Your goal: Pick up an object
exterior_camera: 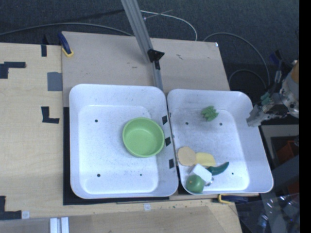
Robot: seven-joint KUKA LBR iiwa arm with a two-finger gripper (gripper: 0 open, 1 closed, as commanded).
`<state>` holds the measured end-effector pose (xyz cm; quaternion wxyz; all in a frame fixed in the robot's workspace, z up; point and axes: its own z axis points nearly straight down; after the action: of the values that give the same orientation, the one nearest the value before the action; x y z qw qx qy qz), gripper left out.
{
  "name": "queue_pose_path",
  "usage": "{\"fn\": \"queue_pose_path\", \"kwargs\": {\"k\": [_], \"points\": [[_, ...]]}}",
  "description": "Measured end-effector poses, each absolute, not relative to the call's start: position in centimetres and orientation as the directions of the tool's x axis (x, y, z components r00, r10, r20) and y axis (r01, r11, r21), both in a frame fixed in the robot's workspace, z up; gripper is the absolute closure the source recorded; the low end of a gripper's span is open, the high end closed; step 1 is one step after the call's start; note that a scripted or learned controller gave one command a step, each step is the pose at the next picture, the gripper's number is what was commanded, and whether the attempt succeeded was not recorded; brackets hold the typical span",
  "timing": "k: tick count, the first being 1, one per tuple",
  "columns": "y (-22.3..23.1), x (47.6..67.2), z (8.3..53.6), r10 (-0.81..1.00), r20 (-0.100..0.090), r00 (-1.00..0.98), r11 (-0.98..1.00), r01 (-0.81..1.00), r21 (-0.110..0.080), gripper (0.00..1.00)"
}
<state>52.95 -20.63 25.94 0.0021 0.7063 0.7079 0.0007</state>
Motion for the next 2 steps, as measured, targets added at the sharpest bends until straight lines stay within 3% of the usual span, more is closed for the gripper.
{"fn": "queue_pose_path", "kwargs": {"k": [2], "points": [[-9.0,57.5,25.0,1.000,0.002,-0.008,0.008,1.000,-0.002,1.00]]}}
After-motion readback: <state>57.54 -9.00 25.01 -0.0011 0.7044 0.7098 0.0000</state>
